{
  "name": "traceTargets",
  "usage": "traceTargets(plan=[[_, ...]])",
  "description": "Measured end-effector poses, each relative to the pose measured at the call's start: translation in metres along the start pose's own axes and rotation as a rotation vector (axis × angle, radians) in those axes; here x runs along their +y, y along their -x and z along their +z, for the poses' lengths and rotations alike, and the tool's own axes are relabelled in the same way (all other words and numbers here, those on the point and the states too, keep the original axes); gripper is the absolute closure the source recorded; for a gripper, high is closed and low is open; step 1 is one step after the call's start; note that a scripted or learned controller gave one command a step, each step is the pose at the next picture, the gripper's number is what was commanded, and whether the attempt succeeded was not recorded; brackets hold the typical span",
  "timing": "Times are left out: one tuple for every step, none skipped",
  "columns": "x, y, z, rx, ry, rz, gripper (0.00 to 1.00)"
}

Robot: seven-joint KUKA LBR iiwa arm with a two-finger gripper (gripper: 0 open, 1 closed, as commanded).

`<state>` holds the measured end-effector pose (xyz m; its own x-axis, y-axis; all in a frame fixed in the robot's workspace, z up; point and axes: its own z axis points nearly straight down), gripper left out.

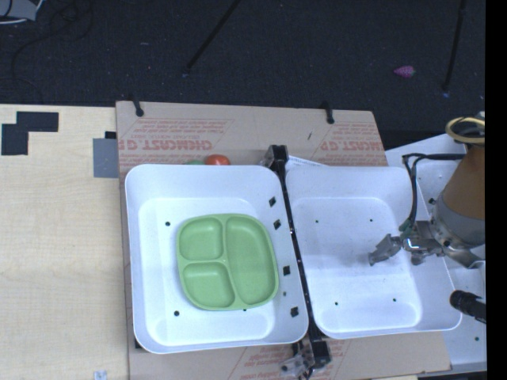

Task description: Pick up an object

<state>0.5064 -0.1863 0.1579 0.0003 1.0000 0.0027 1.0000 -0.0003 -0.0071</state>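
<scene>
A light green divided plate with three compartments lies flat in the middle of the left white bin. My gripper hangs over the right part of the right white bin, far from the plate, reaching in from the right edge. Nothing shows in its grasp. The grey arm with its orange band rises behind it at the right.
A small red-orange object with a bit of green beside it sits just behind the left bin's back rim, on the cardboard. A black divider runs between the bins. Pale wooden bench surface lies to the left.
</scene>
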Motion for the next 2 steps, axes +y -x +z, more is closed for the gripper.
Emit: traceTargets(plan=[[0.004, -0.009, 0.051, 0.001, 0.0, 0.0, 0.0], [0.004, -0.01, 0.071, -0.001, 0.003, 0.002, 0.0]])
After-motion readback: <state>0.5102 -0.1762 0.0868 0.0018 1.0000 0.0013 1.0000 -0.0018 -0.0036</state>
